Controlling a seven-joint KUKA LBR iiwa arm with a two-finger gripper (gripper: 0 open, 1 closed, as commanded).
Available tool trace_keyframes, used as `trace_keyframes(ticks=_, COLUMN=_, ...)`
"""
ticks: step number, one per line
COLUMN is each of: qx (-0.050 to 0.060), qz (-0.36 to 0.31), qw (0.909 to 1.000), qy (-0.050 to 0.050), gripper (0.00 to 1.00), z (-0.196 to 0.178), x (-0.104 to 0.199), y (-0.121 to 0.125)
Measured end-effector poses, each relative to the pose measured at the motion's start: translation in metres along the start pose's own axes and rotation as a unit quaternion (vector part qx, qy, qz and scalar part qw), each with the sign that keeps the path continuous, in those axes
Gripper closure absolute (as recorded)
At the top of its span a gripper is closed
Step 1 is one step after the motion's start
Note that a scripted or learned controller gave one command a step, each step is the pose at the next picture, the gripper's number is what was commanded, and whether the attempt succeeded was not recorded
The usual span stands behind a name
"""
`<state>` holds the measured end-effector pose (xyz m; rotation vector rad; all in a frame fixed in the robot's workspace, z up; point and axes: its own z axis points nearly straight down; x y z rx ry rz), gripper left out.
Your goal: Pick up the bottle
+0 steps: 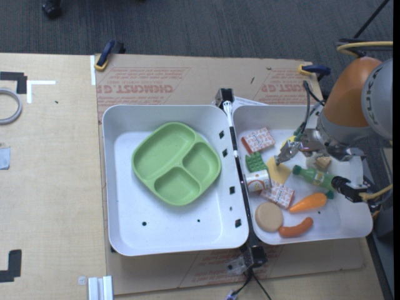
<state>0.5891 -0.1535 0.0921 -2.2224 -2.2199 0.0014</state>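
Green bottle (314,176) lying on its side in the right-hand bin (350,227), cap end toward the bin's middle, just above a toy carrot (308,202) and near a sausage (295,229), a round biscuit (270,217) and small cartons (257,140). The hand (292,151) hovers just up and left of the bottle, apart from it; whether it is wide or narrow cannot be told. Step in hand, as judged: approach, no grasp yet. The next move calls for centring over the bottle's body, across its long axis, then descending. The left bin holds a green divided plate (177,162)
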Motion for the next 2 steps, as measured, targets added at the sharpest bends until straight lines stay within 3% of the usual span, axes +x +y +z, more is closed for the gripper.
trace_keyframes(ticks=1, qx=-0.001, qz=0.001, qw=1.0000, qy=0.000, gripper=1.00, z=-0.010, x=-0.001, y=0.001)
trace_keyframes(ticks=2, qx=-0.001, qz=0.036, qw=0.9994, qy=0.000, gripper=1.00, z=-0.129, x=-0.033, y=-0.063)
